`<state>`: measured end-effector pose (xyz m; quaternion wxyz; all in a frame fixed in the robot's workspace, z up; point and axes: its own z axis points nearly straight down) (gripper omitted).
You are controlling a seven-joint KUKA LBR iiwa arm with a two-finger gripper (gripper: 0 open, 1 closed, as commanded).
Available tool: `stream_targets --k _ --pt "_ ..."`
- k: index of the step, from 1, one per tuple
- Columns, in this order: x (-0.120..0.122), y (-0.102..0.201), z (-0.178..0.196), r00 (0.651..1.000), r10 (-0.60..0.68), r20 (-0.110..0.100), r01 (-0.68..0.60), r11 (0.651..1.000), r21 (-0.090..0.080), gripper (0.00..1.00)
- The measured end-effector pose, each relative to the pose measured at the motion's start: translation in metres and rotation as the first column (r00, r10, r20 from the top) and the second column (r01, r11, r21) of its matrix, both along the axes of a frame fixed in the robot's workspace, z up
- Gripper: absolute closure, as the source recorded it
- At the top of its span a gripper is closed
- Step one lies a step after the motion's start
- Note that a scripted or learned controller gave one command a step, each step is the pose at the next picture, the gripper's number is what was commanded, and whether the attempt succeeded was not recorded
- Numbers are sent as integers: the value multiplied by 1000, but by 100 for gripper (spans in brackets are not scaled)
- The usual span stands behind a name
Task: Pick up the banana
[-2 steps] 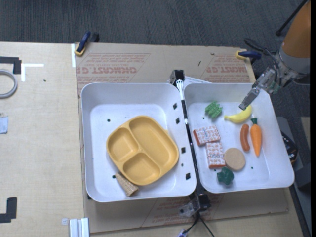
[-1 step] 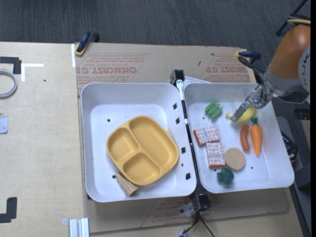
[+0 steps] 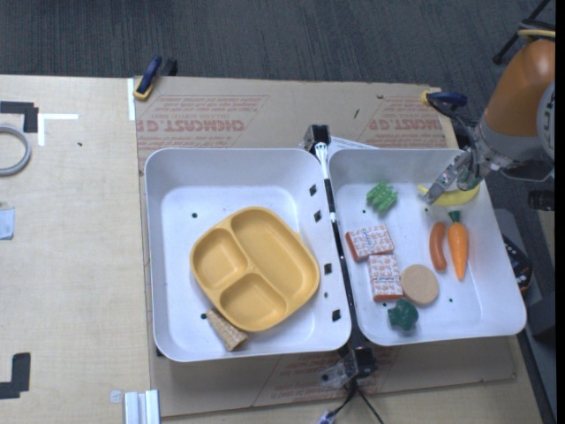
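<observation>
Reaching in from the right, my arm sets its gripper at the upper right corner of the right bin. The banana lies there, directly beneath my fingertips and partly covered by them; whether my fingers are apart, together, or clamped on it I cannot tell. Below the banana lie a carrot and, beside it on the left, a sausage. Further left sit a green leafy piece, two wafer blocks, a round biscuit and a broccoli floret. The left bin bears a yellow divided plate and a slice of bread.
</observation>
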<state>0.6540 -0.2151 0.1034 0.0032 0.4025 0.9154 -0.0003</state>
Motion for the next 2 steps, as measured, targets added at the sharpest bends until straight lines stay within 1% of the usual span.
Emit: stream_targets --k 1,2 --pt "-14 42 51 962 -273 -4 273 962 2 100" --pt "5 95 63 838 -545 -3 545 838 2 100"
